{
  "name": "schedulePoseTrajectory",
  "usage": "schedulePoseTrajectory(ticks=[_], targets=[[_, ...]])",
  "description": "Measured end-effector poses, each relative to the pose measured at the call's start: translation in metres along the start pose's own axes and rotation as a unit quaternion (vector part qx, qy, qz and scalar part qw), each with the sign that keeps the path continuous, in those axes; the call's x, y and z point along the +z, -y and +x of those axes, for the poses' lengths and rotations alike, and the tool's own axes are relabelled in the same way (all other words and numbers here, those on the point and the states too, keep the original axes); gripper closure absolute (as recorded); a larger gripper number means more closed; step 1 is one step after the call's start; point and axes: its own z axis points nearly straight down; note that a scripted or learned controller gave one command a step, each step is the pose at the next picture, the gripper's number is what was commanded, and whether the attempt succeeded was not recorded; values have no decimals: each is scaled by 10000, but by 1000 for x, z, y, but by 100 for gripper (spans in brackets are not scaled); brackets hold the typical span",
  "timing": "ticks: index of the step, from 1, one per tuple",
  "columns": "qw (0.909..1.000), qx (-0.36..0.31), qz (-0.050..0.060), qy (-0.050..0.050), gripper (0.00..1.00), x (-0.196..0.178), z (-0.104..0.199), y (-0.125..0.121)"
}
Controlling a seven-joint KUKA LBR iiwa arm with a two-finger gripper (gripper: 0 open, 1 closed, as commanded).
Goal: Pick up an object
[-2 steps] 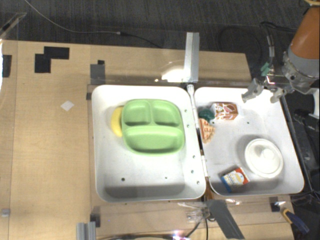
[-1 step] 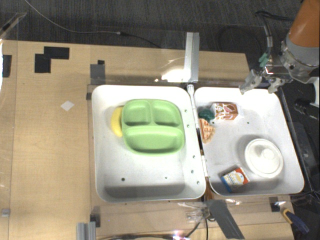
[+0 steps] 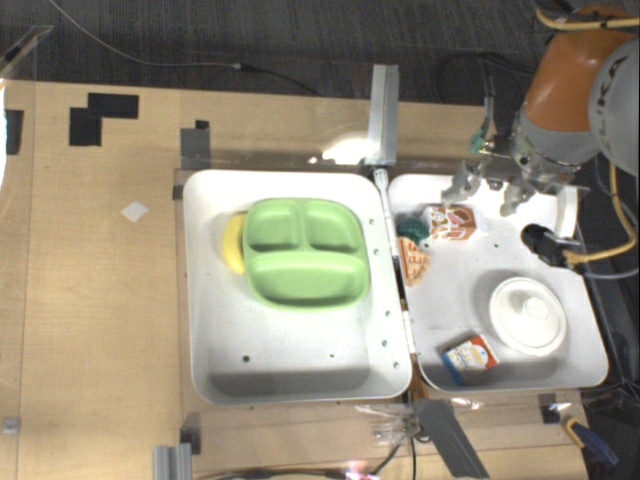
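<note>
The jaws (image 3: 487, 190) hang open and hold nothing, just above the small snack packet (image 3: 451, 222) in the right bin (image 3: 590, 368). It looks light and crinkly; pinching its middle seems best.

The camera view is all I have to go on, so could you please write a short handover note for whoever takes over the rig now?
Gripper: over the back edge of the right bin, holding nothing visible.
Right bin: white bowl, small blue and orange carton, red and white packet, teal item, orange patterned piece.
Left bin: green divided tray over a yellow item.
Done: nothing lifted.
Left: choose an object, grasp, lift.
</note>
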Motion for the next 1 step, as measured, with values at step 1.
schedulePoseTrajectory(ticks=[1], targets=[[9995,317,-11,2,0,121,-5,27]])
